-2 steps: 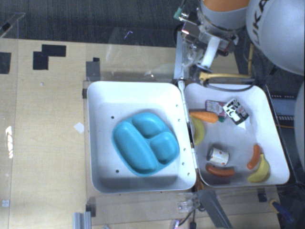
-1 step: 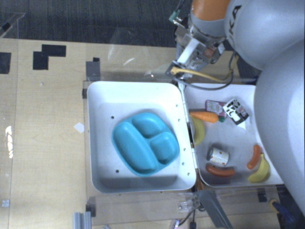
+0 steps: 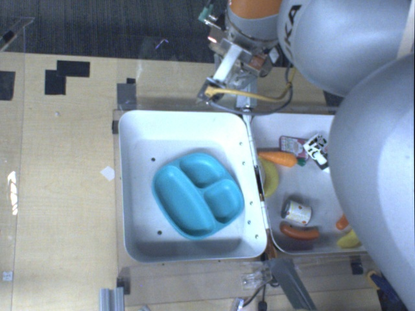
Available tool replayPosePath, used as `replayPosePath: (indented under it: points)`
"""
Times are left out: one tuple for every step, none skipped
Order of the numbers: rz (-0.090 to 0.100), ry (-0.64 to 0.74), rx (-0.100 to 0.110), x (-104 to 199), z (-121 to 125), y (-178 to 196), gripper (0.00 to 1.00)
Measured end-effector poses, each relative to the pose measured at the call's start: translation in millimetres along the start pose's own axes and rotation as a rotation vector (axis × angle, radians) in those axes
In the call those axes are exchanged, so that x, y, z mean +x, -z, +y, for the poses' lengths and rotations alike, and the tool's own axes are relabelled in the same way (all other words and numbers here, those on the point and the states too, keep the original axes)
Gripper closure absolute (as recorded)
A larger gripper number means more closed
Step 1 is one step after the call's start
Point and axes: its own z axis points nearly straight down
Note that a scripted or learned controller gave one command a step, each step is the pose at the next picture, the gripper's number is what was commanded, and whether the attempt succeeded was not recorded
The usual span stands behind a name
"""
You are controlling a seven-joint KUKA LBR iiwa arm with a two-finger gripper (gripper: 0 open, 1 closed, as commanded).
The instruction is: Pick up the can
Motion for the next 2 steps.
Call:
replayPosePath:
  points:
    - [0.0, -0.023, 0.0, 59.8, -37.5, 0.8, 1.0]
    - [-0.002, -0.163, 0.003, 46.6, -64.6, -32.0, 1.0]
